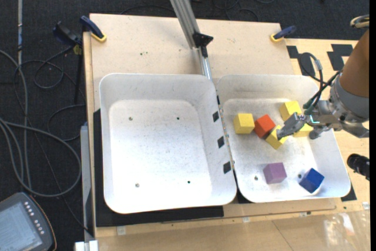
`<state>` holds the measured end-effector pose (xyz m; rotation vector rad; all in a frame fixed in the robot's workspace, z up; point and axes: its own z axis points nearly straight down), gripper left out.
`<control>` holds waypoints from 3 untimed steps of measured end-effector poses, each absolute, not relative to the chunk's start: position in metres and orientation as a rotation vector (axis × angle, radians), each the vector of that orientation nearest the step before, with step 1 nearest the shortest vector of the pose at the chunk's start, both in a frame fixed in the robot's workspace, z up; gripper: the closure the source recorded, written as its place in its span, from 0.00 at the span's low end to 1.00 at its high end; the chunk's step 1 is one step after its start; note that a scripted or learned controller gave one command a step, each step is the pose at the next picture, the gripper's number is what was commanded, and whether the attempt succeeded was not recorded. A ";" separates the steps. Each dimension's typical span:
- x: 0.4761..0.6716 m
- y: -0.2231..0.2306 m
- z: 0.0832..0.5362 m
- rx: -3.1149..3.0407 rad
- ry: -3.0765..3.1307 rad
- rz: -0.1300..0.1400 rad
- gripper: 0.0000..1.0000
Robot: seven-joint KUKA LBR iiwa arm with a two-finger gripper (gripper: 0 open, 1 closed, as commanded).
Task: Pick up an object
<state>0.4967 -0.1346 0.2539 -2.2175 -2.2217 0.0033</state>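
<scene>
Here the arm [355, 88] reaches in from the right over the right bin [329, 153], its gripper [292, 126] low among a cluster of blocks at the bin's far middle. Whether the fingers are spread or pinching anything cannot be told; their tips blur into the blocks beneath. A yellow cube [244, 123] sits at the left of the cluster, with an orange cube [264, 125] touching its right side. Just right of the orange one, a yellow block [274, 138] lies tilted under the gripper's tip, and another yellow block [289, 109] stands just beyond it, toward the far wall. Nearer the front, well apart from the cluster, a purple cube [274, 173] rests on the bin floor, and a blue cube [311, 180] lies to its right, by the near right corner. The left bin [117, 144] adjoins the right bin along the middle seam. Both bins sit on a pale tabletop [153, 44], with blue and yellow clamps [93, 29] at its far corners. No readable writing or labels show.
</scene>
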 end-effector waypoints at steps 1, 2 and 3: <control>0.497 -0.135 0.255 -2.221 -2.222 0.000 0.00; 0.503 -0.133 0.210 -2.220 -2.218 0.004 0.00; 0.494 -0.127 0.154 -2.218 -2.216 0.006 0.00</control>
